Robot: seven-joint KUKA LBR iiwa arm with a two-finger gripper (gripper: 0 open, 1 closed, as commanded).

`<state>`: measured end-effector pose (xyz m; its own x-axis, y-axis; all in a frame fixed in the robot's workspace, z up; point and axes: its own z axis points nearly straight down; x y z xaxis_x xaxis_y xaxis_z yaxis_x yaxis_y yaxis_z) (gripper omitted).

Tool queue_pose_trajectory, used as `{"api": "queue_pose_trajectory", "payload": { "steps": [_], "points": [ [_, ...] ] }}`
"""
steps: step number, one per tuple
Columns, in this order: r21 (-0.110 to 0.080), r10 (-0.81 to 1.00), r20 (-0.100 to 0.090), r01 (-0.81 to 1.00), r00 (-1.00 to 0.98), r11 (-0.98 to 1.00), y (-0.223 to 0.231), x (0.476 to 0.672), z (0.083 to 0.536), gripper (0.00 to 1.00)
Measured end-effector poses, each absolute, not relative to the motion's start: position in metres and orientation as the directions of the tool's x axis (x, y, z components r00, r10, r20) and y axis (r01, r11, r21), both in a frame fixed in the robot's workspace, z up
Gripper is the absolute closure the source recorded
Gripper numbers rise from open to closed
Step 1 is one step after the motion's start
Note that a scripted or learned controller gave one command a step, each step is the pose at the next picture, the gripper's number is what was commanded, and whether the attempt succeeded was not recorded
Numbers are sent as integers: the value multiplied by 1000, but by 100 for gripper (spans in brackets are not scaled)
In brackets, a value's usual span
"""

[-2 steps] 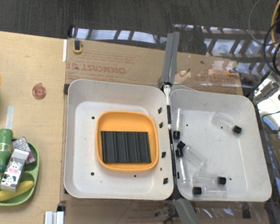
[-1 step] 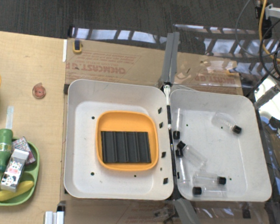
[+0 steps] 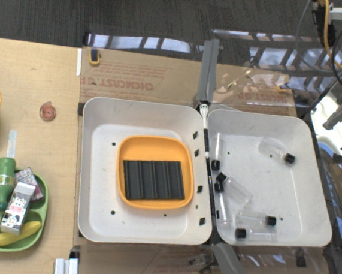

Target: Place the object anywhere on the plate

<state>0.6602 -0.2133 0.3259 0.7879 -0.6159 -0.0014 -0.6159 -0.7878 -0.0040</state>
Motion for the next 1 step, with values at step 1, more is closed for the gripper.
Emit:
{"api": "queue_pose_trajectory", "payload": {
  "steps": [1],
  "points": [
    [-4,-317,0,-317,948,-948,-210,660,293,0]
  ]
}}
